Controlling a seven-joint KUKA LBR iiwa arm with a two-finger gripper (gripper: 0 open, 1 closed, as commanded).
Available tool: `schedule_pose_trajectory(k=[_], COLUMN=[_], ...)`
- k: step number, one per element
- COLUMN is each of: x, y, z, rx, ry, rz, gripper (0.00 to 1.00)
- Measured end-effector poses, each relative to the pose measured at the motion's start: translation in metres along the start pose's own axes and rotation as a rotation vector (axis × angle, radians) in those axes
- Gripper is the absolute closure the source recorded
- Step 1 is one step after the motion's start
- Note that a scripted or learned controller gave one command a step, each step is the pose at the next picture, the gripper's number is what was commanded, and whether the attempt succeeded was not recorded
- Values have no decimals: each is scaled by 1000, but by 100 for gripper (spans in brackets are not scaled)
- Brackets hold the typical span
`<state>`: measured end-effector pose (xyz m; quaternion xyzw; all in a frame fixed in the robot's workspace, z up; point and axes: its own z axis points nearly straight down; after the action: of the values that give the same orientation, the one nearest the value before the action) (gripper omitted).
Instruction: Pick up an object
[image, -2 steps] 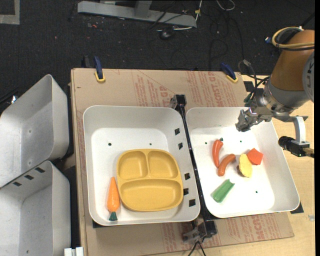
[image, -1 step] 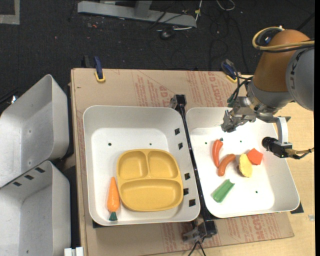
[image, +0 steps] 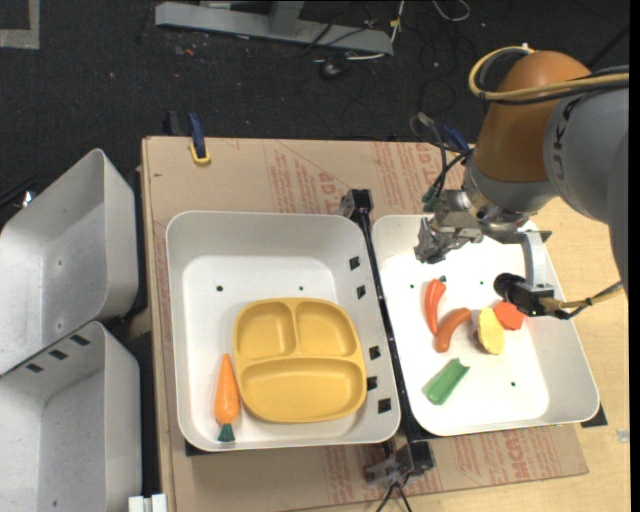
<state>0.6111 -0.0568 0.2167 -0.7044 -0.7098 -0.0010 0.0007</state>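
Red chili pepper (image: 432, 303) just below the gripper (image: 432, 246), apart.

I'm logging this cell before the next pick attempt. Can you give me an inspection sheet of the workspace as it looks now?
Surface: brown board bearing two white bins, left bin and right bin, side by side.
Job's things: right bin holds a red pepper, sausage, green piece, and a yellow and orange piece. Left bin holds a carrot beside a yellow divided plate.
Clutter: nothing seen.
Grippers: gripper above the right bin's upper part, nothing seen between the jaws.
Cables: yellow cable looped over the arm; dark leads near the wrist.
Surroundings: dark floor; spare white bins at left.
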Motion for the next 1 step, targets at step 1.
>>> schedule_pose_trajectory(k=[1], x=[47], y=[-13], z=[-6], rx=[2], ry=[0], rz=[0], gripper=[100])
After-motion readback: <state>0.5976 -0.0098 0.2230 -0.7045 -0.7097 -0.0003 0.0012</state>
